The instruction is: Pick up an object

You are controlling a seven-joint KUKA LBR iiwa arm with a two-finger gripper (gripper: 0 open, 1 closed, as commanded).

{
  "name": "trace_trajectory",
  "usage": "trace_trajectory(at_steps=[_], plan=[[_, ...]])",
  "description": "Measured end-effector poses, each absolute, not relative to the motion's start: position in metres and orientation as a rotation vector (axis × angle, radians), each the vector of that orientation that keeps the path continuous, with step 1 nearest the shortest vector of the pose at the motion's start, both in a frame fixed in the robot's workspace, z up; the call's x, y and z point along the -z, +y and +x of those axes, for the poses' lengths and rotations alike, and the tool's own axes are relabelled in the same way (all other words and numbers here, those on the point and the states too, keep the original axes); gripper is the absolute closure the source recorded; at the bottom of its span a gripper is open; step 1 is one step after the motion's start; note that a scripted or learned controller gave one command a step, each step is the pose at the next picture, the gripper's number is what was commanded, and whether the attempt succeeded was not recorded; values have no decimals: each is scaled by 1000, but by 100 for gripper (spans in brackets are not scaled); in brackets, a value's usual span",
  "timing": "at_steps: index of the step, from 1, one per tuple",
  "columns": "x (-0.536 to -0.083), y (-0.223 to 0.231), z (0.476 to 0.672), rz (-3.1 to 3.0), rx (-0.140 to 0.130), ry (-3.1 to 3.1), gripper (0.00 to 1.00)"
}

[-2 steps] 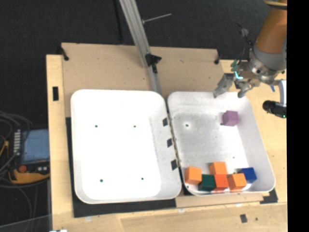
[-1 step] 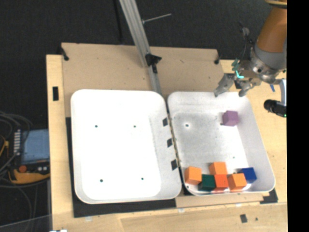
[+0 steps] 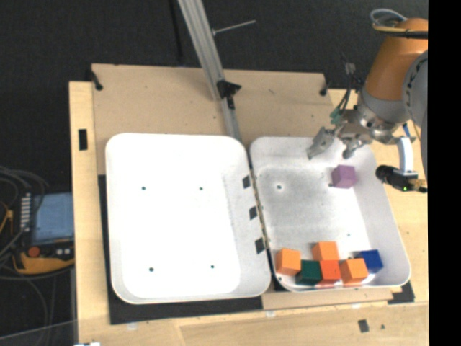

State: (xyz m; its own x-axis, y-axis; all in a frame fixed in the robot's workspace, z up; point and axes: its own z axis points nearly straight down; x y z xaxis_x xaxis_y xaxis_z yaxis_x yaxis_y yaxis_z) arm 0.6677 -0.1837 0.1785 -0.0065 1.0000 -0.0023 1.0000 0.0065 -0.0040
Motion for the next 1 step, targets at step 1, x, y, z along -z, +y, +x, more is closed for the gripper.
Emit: trace_trajectory(at_steps=[1], plan=[[-121,-179,674,-2214,-6,-2228,0]])
